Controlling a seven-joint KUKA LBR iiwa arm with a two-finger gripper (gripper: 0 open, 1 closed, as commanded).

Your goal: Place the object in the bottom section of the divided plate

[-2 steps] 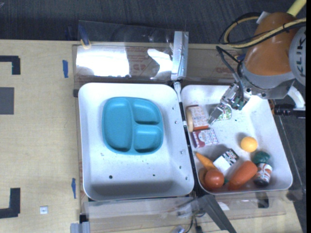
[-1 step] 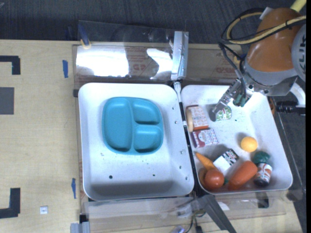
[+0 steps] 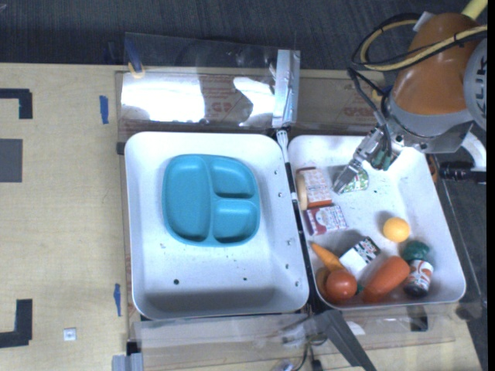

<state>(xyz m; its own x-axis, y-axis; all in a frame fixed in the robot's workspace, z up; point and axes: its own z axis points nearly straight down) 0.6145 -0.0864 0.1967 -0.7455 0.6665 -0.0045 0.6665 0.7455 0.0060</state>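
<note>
A blue divided plate [image 3: 209, 199] lies in the left bin [image 3: 147, 269], with one large section on its left and two smaller ones on its right; nothing lies on it. My gripper [image 3: 349, 181] hangs over the upper part of the right bin [image 3: 445, 230], just right of a red and white carton [image 3: 313, 185]. Nothing shows in its grasp. Lower in that bin sit a yellow ball [image 3: 396, 229], a red tomato [image 3: 340, 284], an orange carrot [image 3: 326, 254] and an orange-red vegetable [image 3: 387, 277].
A red printed packet [image 3: 328, 219], a small black and white box [image 3: 360, 252] and a small bottle with a dark green piece above it [image 3: 418, 275] also crowd the right bin. A clear plastic sheet [image 3: 201, 91] stands behind the left bin. Cables [image 3: 379, 41] loop above the wrist.
</note>
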